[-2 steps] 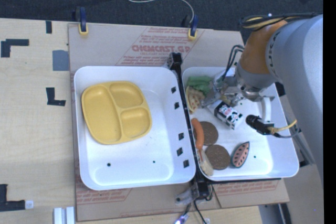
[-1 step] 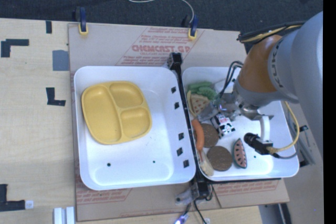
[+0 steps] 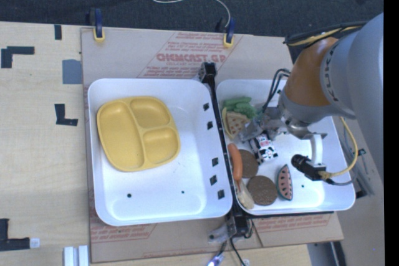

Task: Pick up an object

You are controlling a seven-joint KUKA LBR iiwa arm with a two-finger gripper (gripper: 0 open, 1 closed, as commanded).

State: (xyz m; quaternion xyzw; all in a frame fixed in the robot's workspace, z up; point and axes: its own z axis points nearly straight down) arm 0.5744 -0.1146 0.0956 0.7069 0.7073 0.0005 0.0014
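Arm: the grey arm with its orange band (image 3: 310, 75) enters from the right side of the camera view and bends down over the right bin
Gripper: the gripper (image 3: 262, 134) sits low inside the right bin, over the middle of the toy food pile; its body covers the jaws, so it cannot be told whether they are apart, together or clamped on anything
Right bin: a shallow white bin (image 3: 330, 196) holding all the loose objects, grouped along its left half
Green item: a leafy green piece (image 3: 239, 105) at the upper left of the right bin
Sandwich wedge: a tan wedge (image 3: 234, 123) just below the green item, beside the gripper
Black and white item: a small black and white piece (image 3: 266, 151) directly under the gripper; contact cannot be told
Sausage: an orange sausage (image 3: 235, 159) lying lengthwise near the bin's left wall
Brown discs: one round brown disc (image 3: 249, 165) touching the sausage, a second disc (image 3: 262, 190) just below it
Watermelon slice: a slice (image 3: 285, 182) right of the lower disc, apart from the gripper
Left bin: a white bin (image 3: 193, 202) holding a yellow divided plate (image 3: 137, 132) in its upper left part
Tabletop: a cardboard sheet (image 3: 181, 53) lies under both bins
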